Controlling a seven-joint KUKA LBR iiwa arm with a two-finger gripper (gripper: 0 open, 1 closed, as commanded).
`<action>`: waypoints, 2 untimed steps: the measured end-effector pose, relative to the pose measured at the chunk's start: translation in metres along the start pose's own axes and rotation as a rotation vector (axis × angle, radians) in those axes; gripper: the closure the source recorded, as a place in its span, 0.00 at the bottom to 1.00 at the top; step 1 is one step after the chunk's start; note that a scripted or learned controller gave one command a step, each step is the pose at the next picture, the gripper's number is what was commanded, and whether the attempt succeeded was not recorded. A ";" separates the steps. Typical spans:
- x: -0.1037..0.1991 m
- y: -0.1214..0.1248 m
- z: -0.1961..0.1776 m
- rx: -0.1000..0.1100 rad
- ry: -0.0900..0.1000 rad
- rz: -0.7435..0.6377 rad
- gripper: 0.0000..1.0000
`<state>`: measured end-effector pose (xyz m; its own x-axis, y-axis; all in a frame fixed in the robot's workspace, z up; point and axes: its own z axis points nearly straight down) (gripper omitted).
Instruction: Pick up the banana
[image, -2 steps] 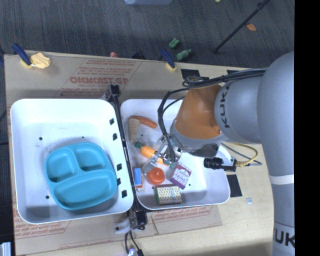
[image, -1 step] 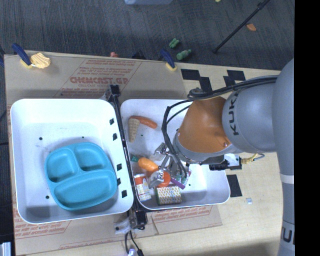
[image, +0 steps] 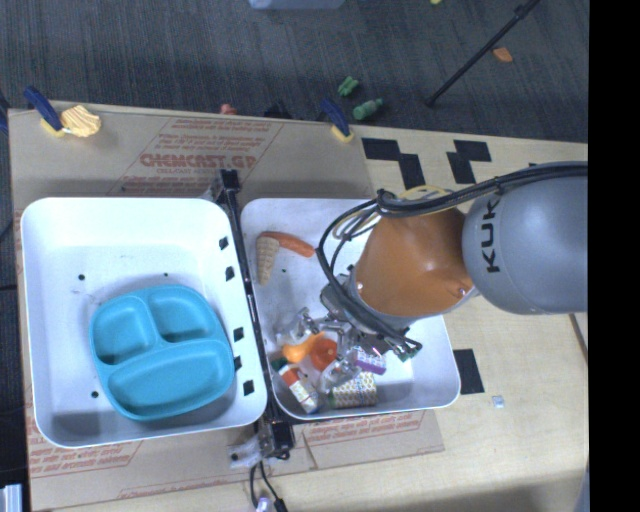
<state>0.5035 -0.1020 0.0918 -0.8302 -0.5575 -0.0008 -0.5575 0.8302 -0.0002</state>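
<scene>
Gripper (image: 335, 340): hanging low in the right bin (image: 440, 375) among small toys; finger state indiscernible. Banana (image: 425, 192): peeking out behind the arm, well beyond the gripper.

The yellow plastic banana (image: 424, 190) showed as no more than a small pale-yellow sliver at the far edge of the right-hand shallow white bin (image: 300, 212). It lay just beside the bin's back wall. The robot arm's orange band (image: 410, 265) hid most of it, so its pose could not be told.
</scene>
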 end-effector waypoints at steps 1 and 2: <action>0.045 -0.102 -0.051 0.002 0.001 -0.001 0.00; 0.013 -0.096 -0.004 0.000 0.004 -0.624 0.00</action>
<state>0.5463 -0.1895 0.0960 -0.3477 -0.9376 0.0036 -0.9376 0.3477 0.0011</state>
